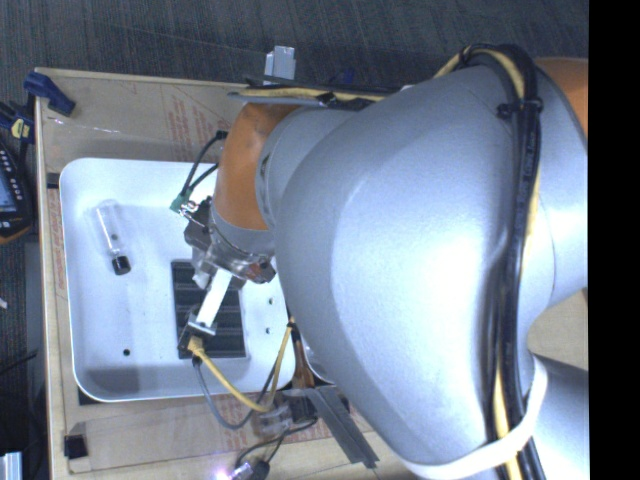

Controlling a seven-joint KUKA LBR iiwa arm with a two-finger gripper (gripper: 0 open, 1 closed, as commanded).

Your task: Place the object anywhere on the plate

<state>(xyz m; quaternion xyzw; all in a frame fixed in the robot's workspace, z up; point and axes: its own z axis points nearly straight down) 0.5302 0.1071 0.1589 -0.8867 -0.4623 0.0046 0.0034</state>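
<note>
Closest to the camera, a broad grey arm link [420,268] covers the centre and right of the frame, and a bundle of black and yellow cable [515,218] runs down its right side. Past the link, towards centre left, the orange band [240,168] leads to the metal wrist. The tool [228,264] points down from there into the white bin [150,198]. The wrist blocks the view of it, so I cannot tell whether it is apart, together or clamped on anything.

Directly under the tool, a dark ribbed slab [225,333] lies flat on the bin floor at lower centre left, with its long side running up and down the frame. Whether the tool touches the slab cannot be told.

Further left in the same bin, well apart from the tool and the slab, a clear tube [108,230] lies on its side. Its dark cap is at the lower end and it tilts slightly off vertical in the frame. Below the tube, near the bin's lower left corner, sits a small dark speck [127,352].

The bin rests on a pale wooden counter [130,118]. A blue clamp [45,90] grips the counter's upper left corner, and a small grey block [282,63] stands at its top edge. Dark carpet [150,18] fills the top of the frame beyond the counter.
</note>
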